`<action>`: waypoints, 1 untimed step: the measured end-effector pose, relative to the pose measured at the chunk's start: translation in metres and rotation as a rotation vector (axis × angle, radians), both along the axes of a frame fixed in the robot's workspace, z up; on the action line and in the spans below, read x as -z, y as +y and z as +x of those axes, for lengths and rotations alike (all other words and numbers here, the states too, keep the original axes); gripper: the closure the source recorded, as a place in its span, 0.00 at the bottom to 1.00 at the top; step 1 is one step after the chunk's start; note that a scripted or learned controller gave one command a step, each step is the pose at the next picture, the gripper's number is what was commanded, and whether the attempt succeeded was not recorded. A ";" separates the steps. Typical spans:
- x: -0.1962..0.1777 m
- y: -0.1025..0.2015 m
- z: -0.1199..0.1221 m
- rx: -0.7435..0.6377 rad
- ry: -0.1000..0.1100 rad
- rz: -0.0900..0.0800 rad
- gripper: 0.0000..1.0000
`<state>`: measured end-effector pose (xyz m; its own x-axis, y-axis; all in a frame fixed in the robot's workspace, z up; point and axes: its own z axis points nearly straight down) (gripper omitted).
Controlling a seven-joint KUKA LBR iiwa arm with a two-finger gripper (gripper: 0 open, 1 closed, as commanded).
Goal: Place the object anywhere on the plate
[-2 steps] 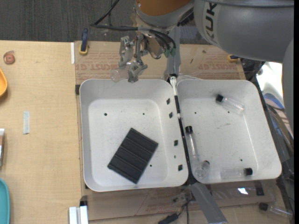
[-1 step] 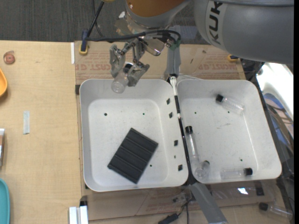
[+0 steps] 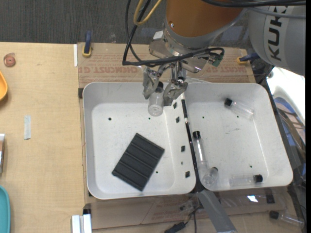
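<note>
Fingers (image 3: 162, 92) clamp a clear tube (image 3: 155, 105) from both sides, near its upper end, so it hangs roughly upright above the left bin's (image 3: 97, 178) far right corner. That lifted hold keeps the tube clear of the bin walls for carrying. A dark ribbed plate (image 3: 138, 160) lies flat and bare near the front of the same bin, well apart from the tube. More tubes (image 3: 199, 152) lie in the right bin (image 3: 279, 149).
</note>
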<state>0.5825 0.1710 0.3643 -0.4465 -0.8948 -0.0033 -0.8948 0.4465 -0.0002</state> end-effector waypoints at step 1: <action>-0.077 -0.014 -0.046 -0.182 -0.001 0.000 1.00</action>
